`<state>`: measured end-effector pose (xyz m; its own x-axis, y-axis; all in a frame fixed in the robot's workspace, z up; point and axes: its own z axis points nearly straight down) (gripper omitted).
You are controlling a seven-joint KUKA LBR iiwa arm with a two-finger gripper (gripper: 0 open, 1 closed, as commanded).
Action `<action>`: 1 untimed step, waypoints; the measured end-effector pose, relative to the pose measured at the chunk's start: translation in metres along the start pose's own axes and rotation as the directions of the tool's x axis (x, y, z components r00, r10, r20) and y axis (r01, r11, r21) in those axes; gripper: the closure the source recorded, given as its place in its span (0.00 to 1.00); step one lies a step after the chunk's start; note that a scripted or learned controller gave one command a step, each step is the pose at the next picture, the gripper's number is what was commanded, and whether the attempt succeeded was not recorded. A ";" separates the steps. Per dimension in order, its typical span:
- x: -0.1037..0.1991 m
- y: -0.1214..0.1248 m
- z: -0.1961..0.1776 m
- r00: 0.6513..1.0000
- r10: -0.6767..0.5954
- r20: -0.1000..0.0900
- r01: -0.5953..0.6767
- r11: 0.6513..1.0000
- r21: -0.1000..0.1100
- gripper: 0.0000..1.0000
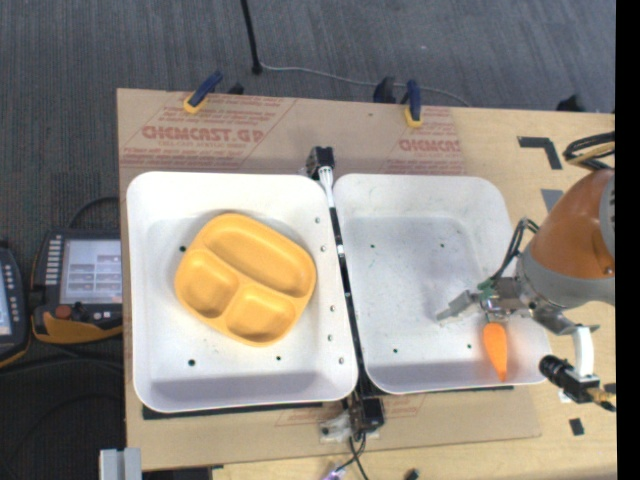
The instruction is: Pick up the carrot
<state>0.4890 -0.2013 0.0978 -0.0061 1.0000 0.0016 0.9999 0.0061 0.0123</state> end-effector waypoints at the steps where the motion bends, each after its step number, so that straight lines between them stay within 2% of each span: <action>1: -0.002 0.001 -0.011 1.000 0.002 0.008 -0.002 1.000 -0.005 1.00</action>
